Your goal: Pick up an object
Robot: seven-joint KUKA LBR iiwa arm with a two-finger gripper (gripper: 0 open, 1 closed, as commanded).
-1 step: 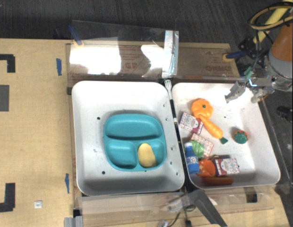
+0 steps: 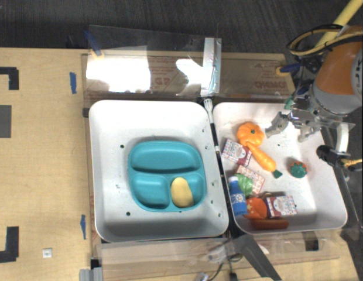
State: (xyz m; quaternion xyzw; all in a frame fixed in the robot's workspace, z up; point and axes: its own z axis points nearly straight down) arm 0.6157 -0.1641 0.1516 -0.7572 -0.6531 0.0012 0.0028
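Above the right bin (image 2: pixel 331 212), the claw (image 2: pixel 293 123) hung spread and empty. No object was lifted; the nearest orange pumpkin (image 2: pixel 250 133) lay on the bin floor. Descent, grasp and lift remained.

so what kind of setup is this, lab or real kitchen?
Looks like a robot lab bench, not a kitchen: two white bins side by side on a bench, toy items like an orange carrot in the right one, and a clear shield at the back.
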